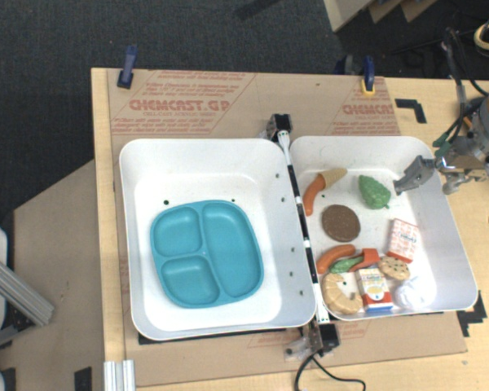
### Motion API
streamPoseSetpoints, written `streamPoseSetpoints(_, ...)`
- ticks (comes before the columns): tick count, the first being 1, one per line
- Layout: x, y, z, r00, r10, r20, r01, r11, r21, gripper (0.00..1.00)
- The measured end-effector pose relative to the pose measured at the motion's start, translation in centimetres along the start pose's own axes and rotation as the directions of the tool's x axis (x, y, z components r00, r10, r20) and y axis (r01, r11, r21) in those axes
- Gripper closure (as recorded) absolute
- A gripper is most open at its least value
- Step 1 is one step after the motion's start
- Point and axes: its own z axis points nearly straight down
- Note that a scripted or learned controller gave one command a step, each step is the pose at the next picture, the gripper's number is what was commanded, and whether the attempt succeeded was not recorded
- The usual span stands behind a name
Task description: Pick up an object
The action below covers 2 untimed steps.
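Observation:
The right bin (440,149) holds several toy foods. A green leafy piece (374,191) lies near its back, with a brown round patty (341,222) and an orange sausage (312,194) further left. A red-and-white carton (403,239), a cookie (395,269), a small juice box (375,288), a bread roll (341,293) and a red pepper (342,258) crowd the front. My gripper (432,181) hangs over the bin's back right part, just right of the green piece. It is open, with nothing between its fingers.
The left bin (138,157) holds a teal divided plate (205,252). A cream wedge (334,175) lies beside the sausage. Black clamps (280,125) join the bins at the middle. Blue and yellow clips (368,78) hold the cardboard bench top at the back.

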Motion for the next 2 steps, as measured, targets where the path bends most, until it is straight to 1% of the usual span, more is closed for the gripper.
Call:
streamPoseSetpoints(1, 3.2, 3.9, 11.7, 1.000, -0.004, -0.005, 0.004, 1.000, 0.012, 0.00)
streamPoseSetpoints(2, 7.4, 0.8, 16.8, 1.000, -0.003, -0.005, 0.003, 1.000, 0.011, 0.00)
